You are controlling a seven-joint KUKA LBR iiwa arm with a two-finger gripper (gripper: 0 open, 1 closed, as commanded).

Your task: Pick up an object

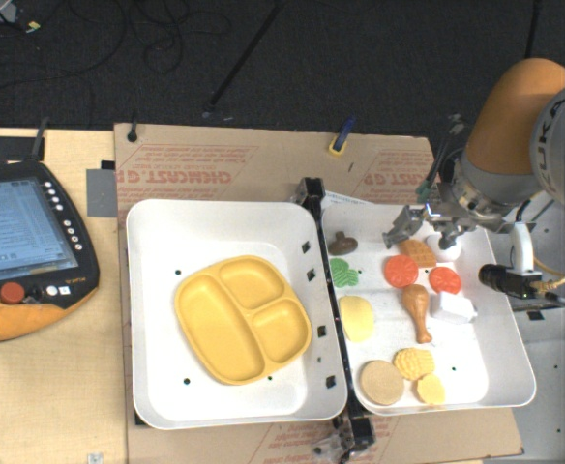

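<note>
Counter: a pale wooden counter (60, 394) with a sheet of brown cardboard (263, 162) under both bins.
Left bin: a shallow white plastic bin (157, 249) holding a yellow plastic plate with three compartments (241, 317).
Right bin: a shallow white plastic bin (500, 356) holding small toy foods.
Arm: a grey arm with an orange band (515, 104), over the right bin's far right corner.
Pendant: a black and orange control pendant with a lit screen (21, 249), on the counter well left of the bins.
Claw: the claw (426, 228) hangs over the far part of the right bin with its fingers spread wide and nothing between them.
Nearest toys: an orange waffle-like piece (420, 252) just below the claw, two red tomato slices (401, 272) (445, 280) beside it.
Other toys: a brown chicken drumstick (418, 309), a white block (456, 306), a pale yellow lemon-shaped piece (356, 317), a green leafy piece (342, 273), a small brown piece (342, 245), a tan round biscuit (381, 382), a yellow corn piece (414, 362).
</note>
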